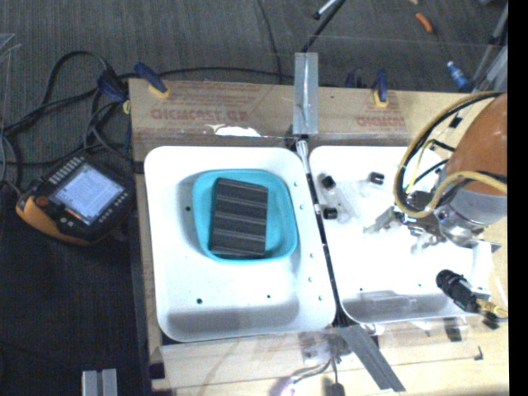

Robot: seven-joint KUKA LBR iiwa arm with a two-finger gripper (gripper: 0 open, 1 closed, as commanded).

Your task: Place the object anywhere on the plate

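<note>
A dark grey ribbed block point(240, 217) lies flat on the turquoise plate point(285, 221), which sits in the left white bin point(165, 246), a little toward 12 o'clock from the bin's middle. The block covers the plate's centre, with turquoise rim showing all round it, so by the look of things the task is already met.

The arm point(487, 151) hangs over the right white bin point(363, 262) at its 3 o'clock side, well apart from the block. The pincer point(408, 221) points toward 9 o'clock; whether it is wide or narrow cannot be told here, and nothing shows between its tips. Small black bits point(329, 213) lie near that bin's 10 o'clock corner. A teach pendant point(78, 198) rests beyond the tabletop point(247, 106) at 9 o'clock.

The block looks stiff and moderately light, perhaps rubber or foam, its grooves giving some friction. If it needed lifting again, gripping across the short width, on the two long edges near the middle, seems the safest hold.
</note>
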